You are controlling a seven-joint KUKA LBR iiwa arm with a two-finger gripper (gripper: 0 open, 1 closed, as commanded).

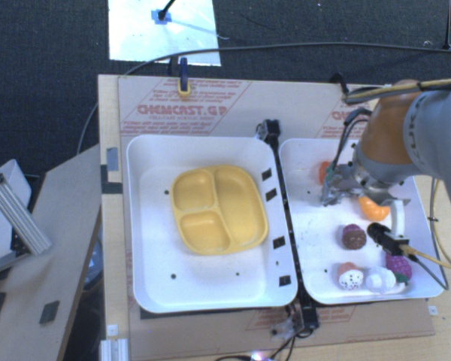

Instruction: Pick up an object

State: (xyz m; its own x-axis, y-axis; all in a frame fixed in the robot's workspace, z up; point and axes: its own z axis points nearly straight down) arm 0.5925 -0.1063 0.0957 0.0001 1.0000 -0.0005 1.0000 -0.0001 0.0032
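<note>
The gripper (332,194) hangs low in the right bin (316,277) beside a red-orange object (325,172); whether it grips anything I cannot tell (nothing looks lifted yet), so picking remains.

Red print runs across the protective sheet (210,104) that covers the counter behind the two bins. The largest line, just behind the left bin (146,201), reads "CHEMCAST GP". Smaller red lines stand above and below that word, too small to read. At the back right corner of the sheet, behind the right bin (304,224), the same red print starts again, with only its first letter or two visible beside the arm, not enough to read.
</note>
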